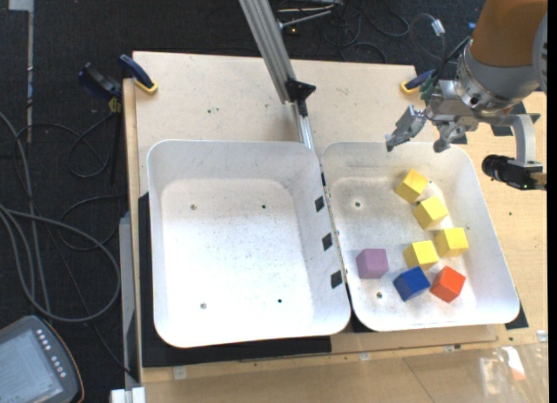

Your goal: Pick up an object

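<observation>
Overhead slanted view: grey arm w/ orange band enters from 2 o'clock. Its two-finger gripper (424, 131) hangs over the far rim of the right shallow white plastic bin (492, 240), fingers spread apart, holding nothing. In that bin, toward 4 o'clock: four yellow cubes (412, 185) (431, 211) (452, 240) (421, 253), a purple cube (372, 263), blue cube (411, 283), orange-red cube (447, 284). Left white bin (165, 218) sits at 9 o'clock, alongside.

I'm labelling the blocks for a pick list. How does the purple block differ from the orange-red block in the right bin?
The small purple cube is purple and lies apart from the others, toward the right white bin's left side. The small orange-red cube is orange-red and sits at the near right, close against the blue cube. The purple cube sits square to the view; the orange-red one is turned at an angle. Both are small cubes of similar size.
</observation>
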